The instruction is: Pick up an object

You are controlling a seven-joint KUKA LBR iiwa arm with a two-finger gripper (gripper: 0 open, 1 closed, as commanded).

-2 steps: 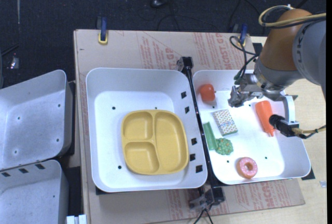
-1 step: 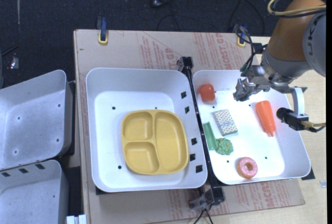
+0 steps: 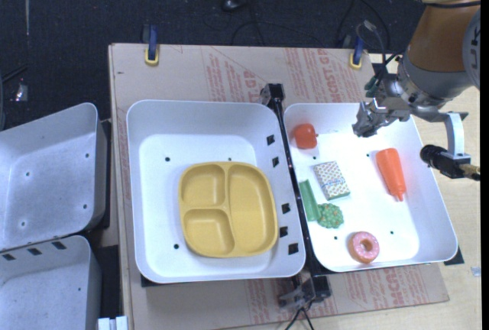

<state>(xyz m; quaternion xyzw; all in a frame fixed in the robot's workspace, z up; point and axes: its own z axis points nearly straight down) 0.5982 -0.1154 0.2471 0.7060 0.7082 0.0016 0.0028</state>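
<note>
We judge the pick as barely begun: nothing is lifted, and every candidate object lies on the floor of the right bin (image 3: 437,233). Our gripper (image 3: 370,122) hangs over that bin's far edge, toward its far right corner, with the grey wrist and orange band rising behind it to the right. Whether it is parted or closed we cannot tell; it reads as a dark cluster from this height, and we see nothing caught in it. Closest to it is the toy carrot (image 3: 392,172), orange and lying lengthwise near the bin's right wall, apart from the gripper. The small red tomato-like piece (image 3: 305,135) sits near the far left corner of the same bin, close to the divider between the bins. Toward the middle lies a small patterned box (image 3: 331,179), with a green stick-shaped toy (image 3: 309,200) just beside it along the left wall and a green broccoli-like piece (image 3: 331,215) touching or nearly touching both. The pink-frosted doughnut (image 3: 364,246) rests near the bin's near edge. In the left bin (image 3: 145,191) a yellow divided plate (image 3: 228,208) lies flat at the centre, well apart from the arm. What remains, as we see it, is the whole of the work: choose a target, descend onto it, close, and raise it clear of the bin floor.
</note>
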